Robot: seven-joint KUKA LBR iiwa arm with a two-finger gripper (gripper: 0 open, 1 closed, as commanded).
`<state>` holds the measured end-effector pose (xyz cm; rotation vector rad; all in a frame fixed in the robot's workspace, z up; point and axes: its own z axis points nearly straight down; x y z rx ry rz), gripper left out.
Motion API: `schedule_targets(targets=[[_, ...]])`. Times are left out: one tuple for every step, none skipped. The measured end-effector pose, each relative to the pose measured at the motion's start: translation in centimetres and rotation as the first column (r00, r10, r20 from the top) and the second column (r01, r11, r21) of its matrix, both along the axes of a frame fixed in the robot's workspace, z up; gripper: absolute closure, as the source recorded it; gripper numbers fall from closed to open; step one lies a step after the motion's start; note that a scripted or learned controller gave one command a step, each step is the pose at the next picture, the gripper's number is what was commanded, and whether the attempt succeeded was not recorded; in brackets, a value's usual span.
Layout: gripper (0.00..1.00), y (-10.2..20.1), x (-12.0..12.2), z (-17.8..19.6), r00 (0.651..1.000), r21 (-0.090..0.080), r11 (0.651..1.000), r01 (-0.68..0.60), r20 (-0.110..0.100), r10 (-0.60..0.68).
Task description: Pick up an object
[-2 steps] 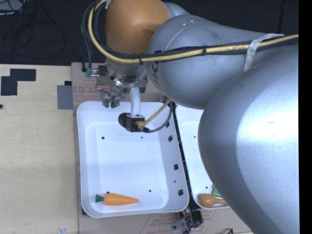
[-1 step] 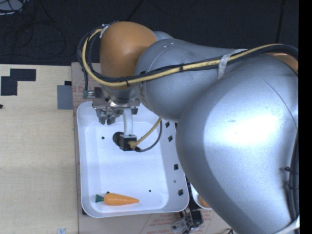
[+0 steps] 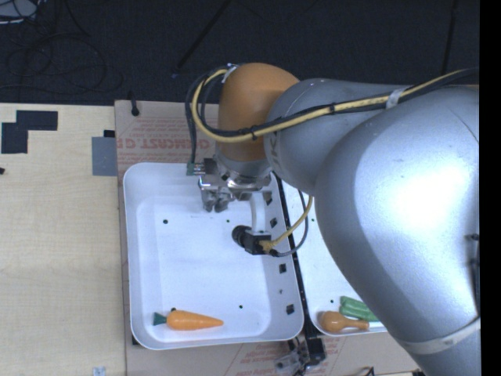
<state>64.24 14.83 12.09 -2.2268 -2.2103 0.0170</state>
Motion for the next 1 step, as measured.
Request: schedule_targets(targets=[[1.0, 4.98, 0.0, -3.62, 1.0, 0.004, 1.0, -0.011, 0.005, 0.011]])
